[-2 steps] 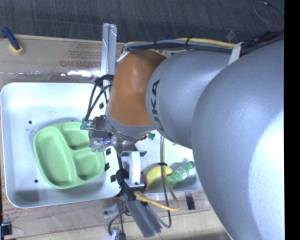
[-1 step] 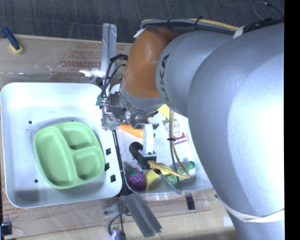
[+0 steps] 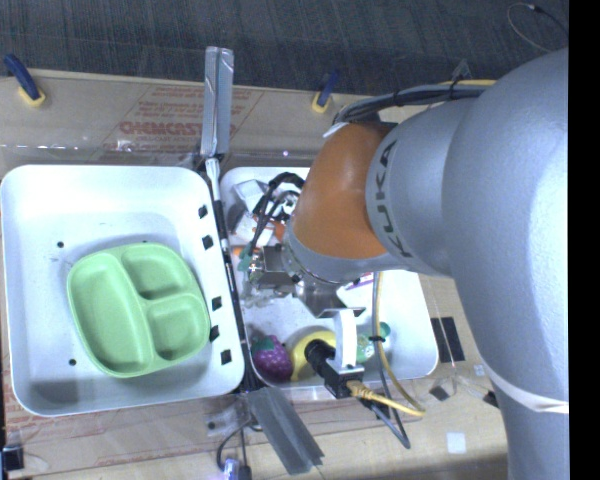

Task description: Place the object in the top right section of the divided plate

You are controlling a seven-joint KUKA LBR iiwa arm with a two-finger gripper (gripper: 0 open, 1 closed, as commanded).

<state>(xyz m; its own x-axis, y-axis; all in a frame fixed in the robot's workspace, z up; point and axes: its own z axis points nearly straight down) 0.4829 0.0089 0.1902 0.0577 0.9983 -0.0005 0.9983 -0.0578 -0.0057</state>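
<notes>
The green divided plate [image 3: 138,310] lies in the left bin [image 3: 30,208], with one large section on its left and two smaller ones on its right. My gripper [image 3: 257,265] is down in the right bin [image 3: 412,363], close to the wall between the bins, and the orange wrist band hides most of it. A purple bunch of grapes [image 3: 272,359] and a yellow object [image 3: 308,348] lie at the near end of the right bin, below the gripper. What sits under the gripper is hidden by the arm.
The grey arm [image 3: 480,218] covers most of the right bin. A small green item [image 3: 382,334] peeks out beside the arm. Black clips line the ridge between the bins [image 3: 220,268]. A metal bar [image 3: 218,98] stands at the back.
</notes>
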